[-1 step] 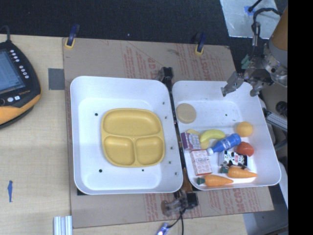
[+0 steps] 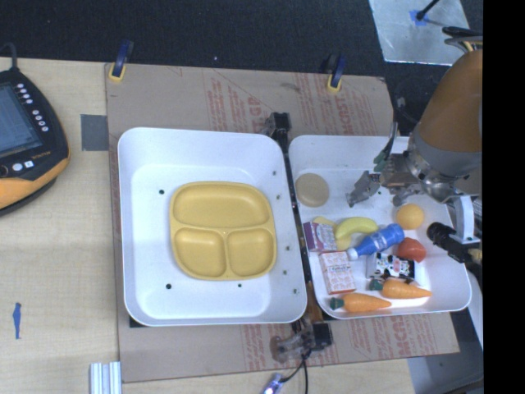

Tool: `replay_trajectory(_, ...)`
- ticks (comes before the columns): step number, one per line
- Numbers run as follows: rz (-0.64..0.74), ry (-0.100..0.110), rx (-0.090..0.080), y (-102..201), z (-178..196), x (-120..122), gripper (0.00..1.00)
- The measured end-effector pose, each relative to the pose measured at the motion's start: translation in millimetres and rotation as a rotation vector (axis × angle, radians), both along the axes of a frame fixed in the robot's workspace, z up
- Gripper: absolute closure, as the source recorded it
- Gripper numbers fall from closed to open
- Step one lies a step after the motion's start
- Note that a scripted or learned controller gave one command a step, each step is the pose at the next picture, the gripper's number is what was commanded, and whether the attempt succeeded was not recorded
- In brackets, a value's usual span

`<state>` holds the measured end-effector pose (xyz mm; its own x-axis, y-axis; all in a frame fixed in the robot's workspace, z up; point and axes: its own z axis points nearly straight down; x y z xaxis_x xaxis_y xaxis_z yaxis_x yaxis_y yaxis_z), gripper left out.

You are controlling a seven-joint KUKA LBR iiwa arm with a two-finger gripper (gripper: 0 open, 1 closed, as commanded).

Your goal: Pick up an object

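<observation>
Grey end effector [image 2: 371, 189] above right bin [image 2: 344, 156]

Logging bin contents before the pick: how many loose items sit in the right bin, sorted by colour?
Orange: 3, two carrots and a ball
Yellow: 1, banana
Blue: 1, bottle
Red: 1, tomato
Tan: 1, disc
Printed packets/cards: 3
Total: 10

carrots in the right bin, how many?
2. One carrot lies along the right bin's front edge; the other sits just right of it and slightly further back. More could be hidden under the pile or the arm.
</observation>
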<state>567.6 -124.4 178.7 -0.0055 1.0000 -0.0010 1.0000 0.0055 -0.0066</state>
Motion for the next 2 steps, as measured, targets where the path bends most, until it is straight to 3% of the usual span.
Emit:
replay_trajectory(1,0.0,-0.002,0.0,3.9,-87.4,-12.8,0.0)
replay_trajectory(2,0.0,-0.003,0.0,-29.0,-86.9,-43.5,0.0)
